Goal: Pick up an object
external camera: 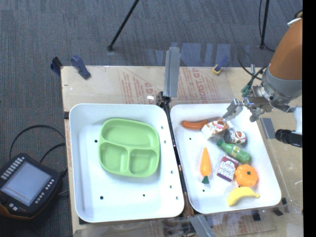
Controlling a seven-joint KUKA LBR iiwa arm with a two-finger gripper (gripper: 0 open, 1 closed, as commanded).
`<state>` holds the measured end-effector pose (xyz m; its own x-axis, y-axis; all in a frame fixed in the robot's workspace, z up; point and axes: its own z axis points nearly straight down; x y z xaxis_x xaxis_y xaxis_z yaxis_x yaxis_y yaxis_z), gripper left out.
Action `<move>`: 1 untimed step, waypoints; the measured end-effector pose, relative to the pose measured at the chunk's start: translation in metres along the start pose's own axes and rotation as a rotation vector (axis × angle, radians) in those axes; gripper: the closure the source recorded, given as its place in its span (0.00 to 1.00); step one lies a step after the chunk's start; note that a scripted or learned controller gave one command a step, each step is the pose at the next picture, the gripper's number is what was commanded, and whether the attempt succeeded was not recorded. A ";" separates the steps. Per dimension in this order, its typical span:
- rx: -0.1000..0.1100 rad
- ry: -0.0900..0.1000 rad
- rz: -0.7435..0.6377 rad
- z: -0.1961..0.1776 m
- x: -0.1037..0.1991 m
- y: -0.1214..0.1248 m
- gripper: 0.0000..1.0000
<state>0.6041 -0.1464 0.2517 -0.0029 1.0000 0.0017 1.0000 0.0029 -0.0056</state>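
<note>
My gripper hangs open over the back right part of the right bin, with nothing between its fingers. Just below and left of it lie a small white carton and a dark can. A red-orange sausage lies left of the carton. Toward the front are a green bottle, an orange carrot, a purple packet, an orange pumpkin and a yellow banana.
The left bin holds a green divided plate. A grey post stands behind the seam between the bins. Clamps sit at the bench's back edge, and a teach pendant lies on the floor at left.
</note>
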 end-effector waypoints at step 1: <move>0.001 0.000 0.043 0.073 0.017 0.000 0.00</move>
<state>0.6034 -0.1295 0.1782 0.0401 0.9992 0.0015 0.9992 -0.0401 -0.0072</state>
